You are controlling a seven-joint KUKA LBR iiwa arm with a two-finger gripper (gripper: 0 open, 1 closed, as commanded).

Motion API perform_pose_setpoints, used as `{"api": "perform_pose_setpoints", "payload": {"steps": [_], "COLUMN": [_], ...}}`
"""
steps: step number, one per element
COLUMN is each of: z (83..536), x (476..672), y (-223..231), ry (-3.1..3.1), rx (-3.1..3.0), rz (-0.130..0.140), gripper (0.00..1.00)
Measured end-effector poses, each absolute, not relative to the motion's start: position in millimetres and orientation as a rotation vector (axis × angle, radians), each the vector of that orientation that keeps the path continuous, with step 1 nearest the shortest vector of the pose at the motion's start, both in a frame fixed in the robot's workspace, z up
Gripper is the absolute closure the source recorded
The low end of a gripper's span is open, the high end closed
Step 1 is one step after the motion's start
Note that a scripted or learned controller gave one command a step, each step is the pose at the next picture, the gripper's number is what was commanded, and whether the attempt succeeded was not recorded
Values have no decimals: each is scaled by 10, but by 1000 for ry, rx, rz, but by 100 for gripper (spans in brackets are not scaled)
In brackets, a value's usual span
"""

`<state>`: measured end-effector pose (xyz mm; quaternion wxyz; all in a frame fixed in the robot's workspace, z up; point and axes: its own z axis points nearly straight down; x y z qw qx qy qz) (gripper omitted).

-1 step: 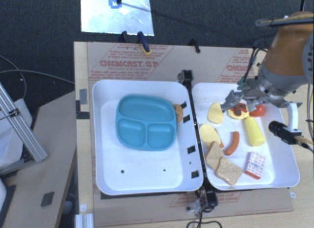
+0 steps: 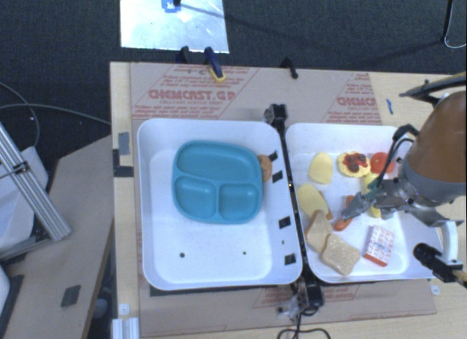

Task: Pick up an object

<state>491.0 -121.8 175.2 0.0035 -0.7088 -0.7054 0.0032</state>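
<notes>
The gripper is down in the right bin, right over an orange carrot-looking piece; can't tell if it's got a grip. Around it: bread slices, yellow chips, a red-and-white packet. Left bin has a blue tray. The cardboard reads "CHEMCAST GP".

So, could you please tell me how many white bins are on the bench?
2: the left bin holds a blue tray; the right bin holds the toy food, with the gripper over it.
</notes>
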Motion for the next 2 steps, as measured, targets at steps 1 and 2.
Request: {"api": "perform_pose_setpoints", "payload": {"steps": [1, 2], "z": [2591, 875], "x": [4964, 4823], "y": [-1558, -1833], "ry": [-2227, -2211], "rx": [-2231, -2217], "rz": [-6, 11], "gripper": [0, 0]}}
